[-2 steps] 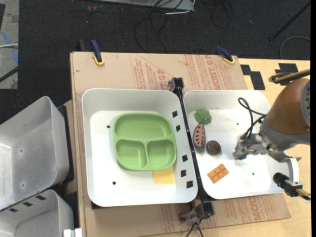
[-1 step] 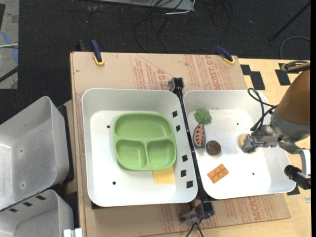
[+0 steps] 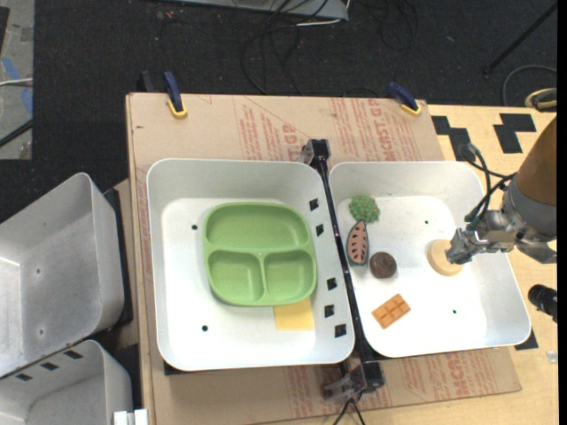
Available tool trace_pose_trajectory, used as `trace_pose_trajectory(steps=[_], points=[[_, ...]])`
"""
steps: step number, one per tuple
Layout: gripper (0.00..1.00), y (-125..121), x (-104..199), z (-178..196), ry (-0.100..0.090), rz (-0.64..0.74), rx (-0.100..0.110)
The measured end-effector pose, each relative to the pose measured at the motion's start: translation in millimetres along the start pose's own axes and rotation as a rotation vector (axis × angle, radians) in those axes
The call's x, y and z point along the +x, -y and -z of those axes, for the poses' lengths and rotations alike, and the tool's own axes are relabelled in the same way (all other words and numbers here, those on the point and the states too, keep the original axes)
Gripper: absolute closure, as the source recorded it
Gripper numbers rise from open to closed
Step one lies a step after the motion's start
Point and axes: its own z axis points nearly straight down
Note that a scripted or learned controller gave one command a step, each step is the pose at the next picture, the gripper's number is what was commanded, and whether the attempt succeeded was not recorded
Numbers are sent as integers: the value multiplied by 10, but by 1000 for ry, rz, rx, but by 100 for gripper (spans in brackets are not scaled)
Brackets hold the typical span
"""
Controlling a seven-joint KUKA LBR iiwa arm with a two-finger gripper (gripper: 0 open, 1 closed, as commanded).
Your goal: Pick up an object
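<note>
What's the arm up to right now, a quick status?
Gripper low in right bin, over tan round piece; grip unconfirmed. Brown ball, watermelon slice, broccoli, orange cracker lie apart. Nothing blocking.

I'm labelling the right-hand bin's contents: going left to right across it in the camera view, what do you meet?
Red watermelon slice → round brown piece → orange waffle-like square → pale tan round disc → gripper.
</note>
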Motion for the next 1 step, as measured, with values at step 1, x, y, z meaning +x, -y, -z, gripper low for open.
trace_pose_trajectory(steps=[1], points=[[100, 72, -60, 531, 1, 0, -1]])
